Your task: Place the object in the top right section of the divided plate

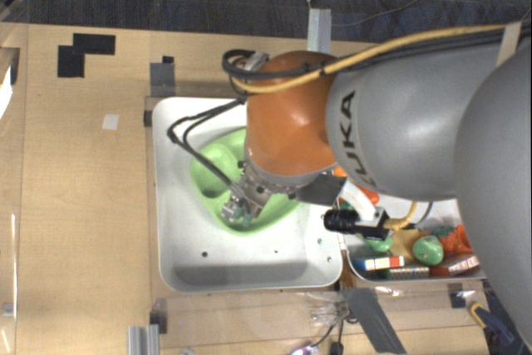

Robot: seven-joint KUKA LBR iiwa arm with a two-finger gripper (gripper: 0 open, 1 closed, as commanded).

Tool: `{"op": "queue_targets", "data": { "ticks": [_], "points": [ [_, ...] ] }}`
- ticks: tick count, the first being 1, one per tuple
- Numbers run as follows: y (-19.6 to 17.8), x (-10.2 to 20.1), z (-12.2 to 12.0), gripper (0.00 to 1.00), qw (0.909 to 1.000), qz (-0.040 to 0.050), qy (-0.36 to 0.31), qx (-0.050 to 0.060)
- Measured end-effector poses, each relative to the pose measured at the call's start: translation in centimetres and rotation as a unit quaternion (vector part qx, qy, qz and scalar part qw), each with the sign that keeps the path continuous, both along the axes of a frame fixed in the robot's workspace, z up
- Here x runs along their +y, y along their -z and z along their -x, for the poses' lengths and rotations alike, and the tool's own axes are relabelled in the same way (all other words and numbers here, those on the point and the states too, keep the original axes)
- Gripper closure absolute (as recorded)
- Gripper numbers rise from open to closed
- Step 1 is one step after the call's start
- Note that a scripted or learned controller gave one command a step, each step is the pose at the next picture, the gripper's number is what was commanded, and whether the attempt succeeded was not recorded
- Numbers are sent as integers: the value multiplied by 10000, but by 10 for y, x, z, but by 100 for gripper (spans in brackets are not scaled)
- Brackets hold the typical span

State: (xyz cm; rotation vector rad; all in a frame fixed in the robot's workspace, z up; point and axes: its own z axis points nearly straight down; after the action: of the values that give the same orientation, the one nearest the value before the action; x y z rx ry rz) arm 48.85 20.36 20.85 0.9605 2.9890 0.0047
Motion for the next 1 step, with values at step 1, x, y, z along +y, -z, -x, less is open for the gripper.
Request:
{"op": "queue_targets", "data": {
  "ticks": [1],
  "points": [
    [11, 4, -46, 100, 10000, 0, 62, 2]
  ]
}}
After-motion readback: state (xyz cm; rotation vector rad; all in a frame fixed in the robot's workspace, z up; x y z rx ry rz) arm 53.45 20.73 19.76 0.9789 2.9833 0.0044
